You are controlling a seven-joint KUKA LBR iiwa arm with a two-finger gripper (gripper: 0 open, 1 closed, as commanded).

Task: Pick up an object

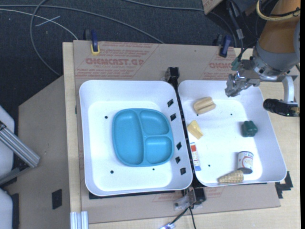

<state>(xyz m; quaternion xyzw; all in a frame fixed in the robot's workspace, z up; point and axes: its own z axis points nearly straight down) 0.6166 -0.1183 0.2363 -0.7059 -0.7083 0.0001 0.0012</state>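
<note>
We see the gripper (235, 86) hanging over the far edge of the right bin (271, 142), below the grey wrist and orange band of the arm (279, 27); we cannot tell how it is set, and nothing shows in its hold. The right bin carries 6 loose things: a tan bread roll (204, 105) just left of and nearer than the gripper, a yellow wedge (194, 129) by the divider, a dark green lump (249, 128) to the right, a small can (245, 161) lying near the front, an ice-cream cone (231, 177) touching the can's near side, and a flat red-and-white packet (195, 155) along the left wall. The left bin (90, 142) holds a blue divided plate (142, 136).

The roll looks the closest target. We judge the risks to be a descent that meets the bin's far rim, or a rounded roll slipping aside if the gripper comes down off-centre
</note>
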